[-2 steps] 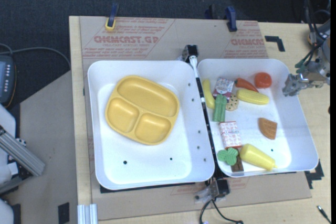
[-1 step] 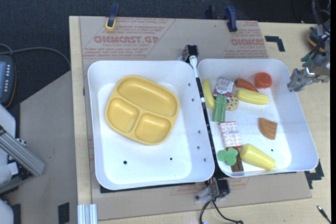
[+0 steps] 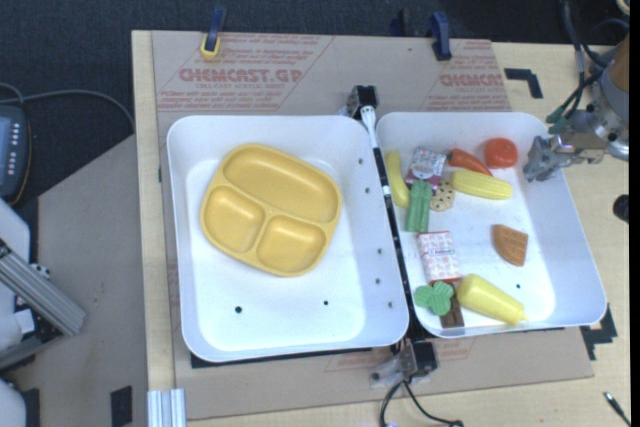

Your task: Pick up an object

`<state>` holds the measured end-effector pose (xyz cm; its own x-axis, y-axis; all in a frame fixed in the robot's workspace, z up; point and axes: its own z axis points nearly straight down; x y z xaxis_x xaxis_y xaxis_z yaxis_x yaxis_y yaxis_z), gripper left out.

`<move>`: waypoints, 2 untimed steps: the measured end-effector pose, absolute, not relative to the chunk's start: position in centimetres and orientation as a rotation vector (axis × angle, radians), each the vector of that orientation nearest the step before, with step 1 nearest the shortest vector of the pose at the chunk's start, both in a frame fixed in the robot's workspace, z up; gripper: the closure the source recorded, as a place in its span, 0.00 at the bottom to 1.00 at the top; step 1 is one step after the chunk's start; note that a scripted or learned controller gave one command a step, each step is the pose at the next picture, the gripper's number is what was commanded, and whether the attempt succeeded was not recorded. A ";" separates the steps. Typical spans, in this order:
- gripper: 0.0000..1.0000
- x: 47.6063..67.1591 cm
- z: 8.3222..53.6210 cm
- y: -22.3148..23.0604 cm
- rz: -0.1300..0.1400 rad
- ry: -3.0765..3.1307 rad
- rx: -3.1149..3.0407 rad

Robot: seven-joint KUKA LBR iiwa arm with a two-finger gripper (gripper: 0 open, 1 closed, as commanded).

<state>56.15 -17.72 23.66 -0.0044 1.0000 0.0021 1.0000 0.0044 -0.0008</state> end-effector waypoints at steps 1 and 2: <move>1.00 54.0 23.9 -13.2 0.000 -2.223 -2.214; 1.00 52.7 22.0 -7.6 0.001 -2.223 -2.212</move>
